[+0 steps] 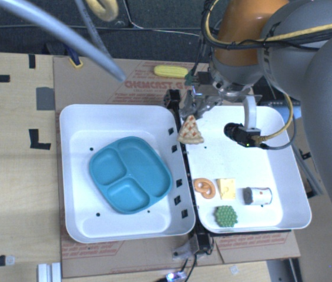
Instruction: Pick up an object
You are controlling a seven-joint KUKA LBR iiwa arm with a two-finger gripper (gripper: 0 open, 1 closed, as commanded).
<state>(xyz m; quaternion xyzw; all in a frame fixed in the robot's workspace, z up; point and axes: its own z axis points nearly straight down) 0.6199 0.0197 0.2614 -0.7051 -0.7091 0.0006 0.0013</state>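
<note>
1. The two-finger gripper [190, 111] hangs at the far left corner of the right white plastic bin [283, 175], fingers closed on a tan triangular pizza-slice toy [190, 131] dangling beneath; the pick looks made, the lift unfinished.
2. In that bin's near half lie a pretzel [203, 187], yellow cheese block [226, 188], green broccoli [225, 216] and small can [257, 195].
3. Left of it, a second white bin [74, 157] holds a blue divided tray [130, 174]; brown cardboard [136, 84] underlies both.

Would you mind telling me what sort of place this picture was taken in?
Probably a robotics lab test bench: a grey arm with an orange band reaches over two white bins, which hold toy food such as a pizza slice and a blue divided plate.
</note>
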